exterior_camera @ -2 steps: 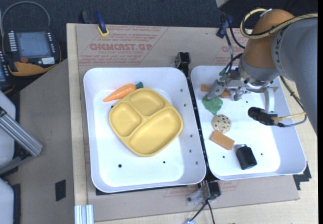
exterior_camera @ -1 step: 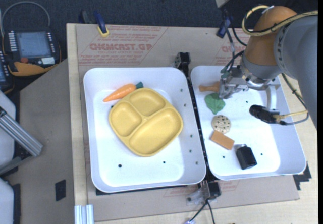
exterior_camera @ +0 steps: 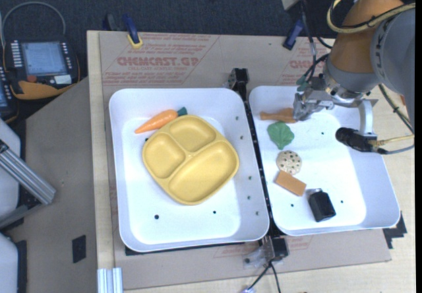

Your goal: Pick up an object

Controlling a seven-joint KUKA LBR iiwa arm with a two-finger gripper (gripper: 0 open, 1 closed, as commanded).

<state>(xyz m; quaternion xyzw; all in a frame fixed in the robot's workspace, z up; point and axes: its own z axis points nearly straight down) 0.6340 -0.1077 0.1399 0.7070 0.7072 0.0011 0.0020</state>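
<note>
The right bin (exterior_camera: pixel 369 186) holds several small objects. From back to front they are a thin brown strip (exterior_camera: pixel 273 115), a green leafy piece (exterior_camera: pixel 281 134), a round speckled cookie (exterior_camera: pixel 288 162), an orange-brown block (exterior_camera: pixel 290 183) and a black block (exterior_camera: pixel 321 206). My gripper (exterior_camera: pixel 301 111) is low at the back left of this bin, right at the strip's right end, which it hides. The green piece lies just in front of it and to the left. The grey wrist and orange band (exterior_camera: pixel 359 28) rise behind it.
In the left bin (exterior_camera: pixel 132 173) sits a yellow divided plate (exterior_camera: pixel 190 158), with an orange carrot (exterior_camera: pixel 155 121) at its back left edge. A black cable plug (exterior_camera: pixel 353 138) hangs over the right bin's middle. Between the bins runs a narrow ridge.
</note>
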